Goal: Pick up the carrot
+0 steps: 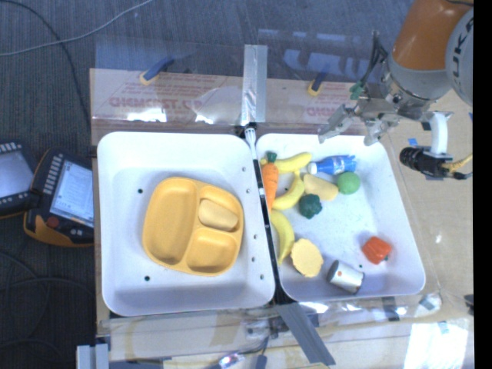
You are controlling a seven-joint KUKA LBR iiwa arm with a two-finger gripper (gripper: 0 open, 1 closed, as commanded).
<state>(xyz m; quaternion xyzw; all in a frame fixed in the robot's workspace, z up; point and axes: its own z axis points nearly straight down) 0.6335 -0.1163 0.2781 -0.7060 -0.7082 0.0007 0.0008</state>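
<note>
While its fingers (332, 131) stand spread wide with nothing between them, the gripper (354, 129) hovers over the right bin's (407, 237) far rim. Well apart, the carrot (270, 181) lies against this bin's left wall, beside two bananas (290, 180).

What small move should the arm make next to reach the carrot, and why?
Probably move the claw left and toward the camera until above the carrot. The claw hovers at the right bin's far rim, while the carrot lies against its left wall beside a banana.
</note>
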